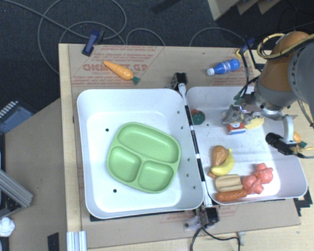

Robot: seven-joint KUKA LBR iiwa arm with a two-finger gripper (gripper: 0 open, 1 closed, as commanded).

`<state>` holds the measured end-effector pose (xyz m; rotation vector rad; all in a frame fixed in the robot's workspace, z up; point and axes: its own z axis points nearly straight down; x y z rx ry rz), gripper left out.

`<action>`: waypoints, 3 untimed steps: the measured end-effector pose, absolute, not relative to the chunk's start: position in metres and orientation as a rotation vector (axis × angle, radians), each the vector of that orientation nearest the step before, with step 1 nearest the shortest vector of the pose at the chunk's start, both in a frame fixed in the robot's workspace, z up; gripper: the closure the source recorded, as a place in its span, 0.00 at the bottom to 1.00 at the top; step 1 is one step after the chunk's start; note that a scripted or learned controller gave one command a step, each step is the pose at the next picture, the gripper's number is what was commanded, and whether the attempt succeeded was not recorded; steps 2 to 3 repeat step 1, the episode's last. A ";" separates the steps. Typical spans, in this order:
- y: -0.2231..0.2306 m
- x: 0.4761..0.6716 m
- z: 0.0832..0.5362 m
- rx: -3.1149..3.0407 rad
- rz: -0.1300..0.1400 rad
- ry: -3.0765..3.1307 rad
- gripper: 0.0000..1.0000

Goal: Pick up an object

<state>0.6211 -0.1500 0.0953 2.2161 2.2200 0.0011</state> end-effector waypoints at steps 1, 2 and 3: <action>-0.062 0.607 0.186 2.217 0.006 2.223 1.00; -0.062 0.607 0.186 2.217 0.006 2.223 1.00; -0.062 0.607 0.186 2.217 0.006 2.223 1.00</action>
